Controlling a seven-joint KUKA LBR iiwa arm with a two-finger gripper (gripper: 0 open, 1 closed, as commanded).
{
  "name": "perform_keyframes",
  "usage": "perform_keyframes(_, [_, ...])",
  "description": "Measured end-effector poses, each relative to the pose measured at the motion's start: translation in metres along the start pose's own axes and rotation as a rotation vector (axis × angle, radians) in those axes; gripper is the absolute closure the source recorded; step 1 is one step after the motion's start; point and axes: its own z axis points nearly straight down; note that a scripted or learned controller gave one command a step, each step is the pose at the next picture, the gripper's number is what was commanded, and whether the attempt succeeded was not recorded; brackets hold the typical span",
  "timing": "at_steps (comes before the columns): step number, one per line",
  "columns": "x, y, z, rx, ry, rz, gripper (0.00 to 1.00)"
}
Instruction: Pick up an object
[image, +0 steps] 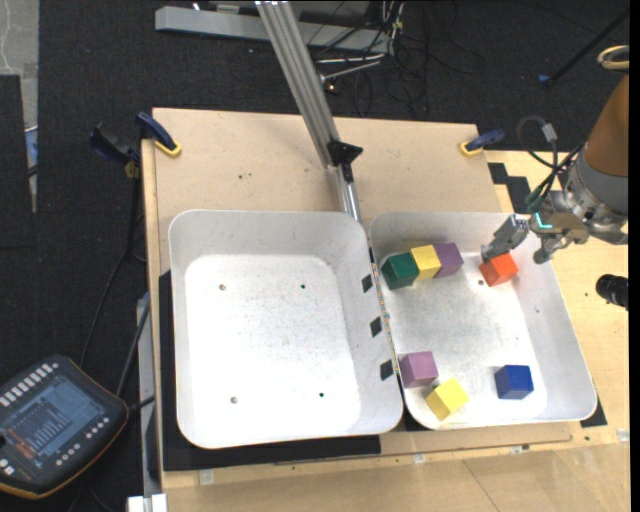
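A yellow block (447, 397), a blue block (514, 381) and a purple block (418, 367) sat nearest in the right bin (560, 330). Farther back, the pincer (512, 243) hung just above the orange block (498, 268); whether it gripped could not be told.

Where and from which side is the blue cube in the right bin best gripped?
Judging by the view, grip the blue cube across two opposite side faces, coming straight down from above. It sits flat and alone near the right bin's front right corner, with open floor on every side. The yellow cube to its left stands well apart, so fingers should fit on either pair of faces.
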Motion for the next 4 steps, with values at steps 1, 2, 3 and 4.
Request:
perform_keyframes(1, [0.0, 0.001, -0.002, -0.003, -0.001, -0.001, 0.0])
perform_keyframes(2, [-0.004, 0.008, 0.046, 0.0, -0.001, 0.001, 0.0])
perform_keyframes(3, [-0.009, 0.0, 0.105, 0.003, 0.0, 0.003, 0.0])
perform_keyframes(4, [-0.009, -0.001, 0.158, 0.0, 0.0, 0.002, 0.0])
